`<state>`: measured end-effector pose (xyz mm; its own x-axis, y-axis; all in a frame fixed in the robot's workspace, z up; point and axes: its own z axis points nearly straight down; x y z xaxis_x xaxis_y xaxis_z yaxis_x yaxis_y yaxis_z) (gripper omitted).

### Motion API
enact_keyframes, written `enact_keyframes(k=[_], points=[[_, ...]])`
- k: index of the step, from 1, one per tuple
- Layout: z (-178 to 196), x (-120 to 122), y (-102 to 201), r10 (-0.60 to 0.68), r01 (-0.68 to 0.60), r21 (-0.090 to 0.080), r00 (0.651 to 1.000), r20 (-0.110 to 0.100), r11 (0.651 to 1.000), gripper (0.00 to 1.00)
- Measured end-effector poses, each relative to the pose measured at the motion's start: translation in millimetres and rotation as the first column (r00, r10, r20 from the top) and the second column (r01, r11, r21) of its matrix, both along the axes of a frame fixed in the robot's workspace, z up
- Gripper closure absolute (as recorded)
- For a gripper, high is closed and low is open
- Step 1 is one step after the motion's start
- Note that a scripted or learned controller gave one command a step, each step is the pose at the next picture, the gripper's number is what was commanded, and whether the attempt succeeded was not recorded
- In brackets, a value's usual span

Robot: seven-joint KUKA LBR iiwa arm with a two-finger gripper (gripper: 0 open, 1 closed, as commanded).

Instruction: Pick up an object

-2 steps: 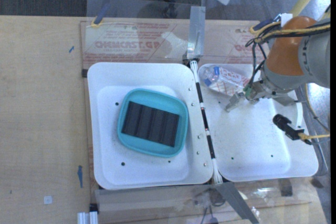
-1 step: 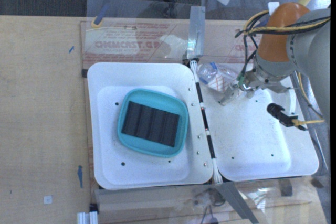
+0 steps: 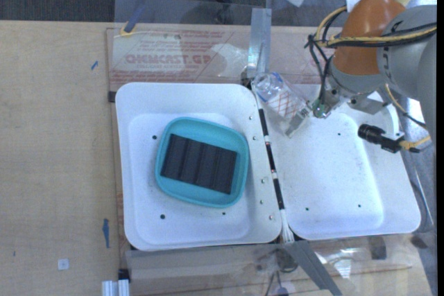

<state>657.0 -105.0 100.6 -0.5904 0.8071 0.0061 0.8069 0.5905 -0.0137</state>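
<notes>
Hangs low over the upper left corner of the right bin (image 3: 347,218): gripper (image 3: 300,121), touching or just beside a clear plastic cup (image 3: 276,92) tilted against the rim. Cannot tell whether open or closed, nor whether anything is held. Well apart, in the left bin (image 3: 135,218): a teal tray (image 3: 173,180) with a dark ridged insert (image 3: 198,163). Risks a miss here: thin, slick plastic, probably easy to crush or squirt sideways, and crowded by the rim.
</notes>
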Motion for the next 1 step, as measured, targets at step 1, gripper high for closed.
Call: enact_keyframes(k=[1], points=[[85.0,-3.6,24.1,-0.245,0.245,0.002,0.969,0.021,0.970,0.00]])
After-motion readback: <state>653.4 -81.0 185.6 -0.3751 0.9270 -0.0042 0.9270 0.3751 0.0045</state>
